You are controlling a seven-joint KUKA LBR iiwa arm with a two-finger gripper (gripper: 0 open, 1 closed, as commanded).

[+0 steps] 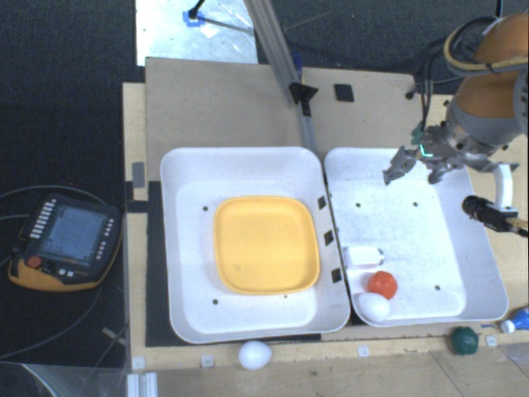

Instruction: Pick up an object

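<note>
In the right bin (430, 246), near its front left corner, lie a small white block (363, 256), an orange-red round object (382, 284) and a white egg-shaped object (374, 307). My gripper (417, 170) hangs over the back part of the right bin, well behind those objects. Its two dark fingers (397, 166) are spread apart with nothing between them. The left bin (186, 222) holds a yellow square plate (267, 244).
A white egg-shaped object (254, 355) lies on the bench in front of the left bin. A green ball (464, 340) sits at the front right, off the bins. A teach pendant (62, 240) rests on the floor at left. A slanted grey pole (277, 31) stands behind the bins.
</note>
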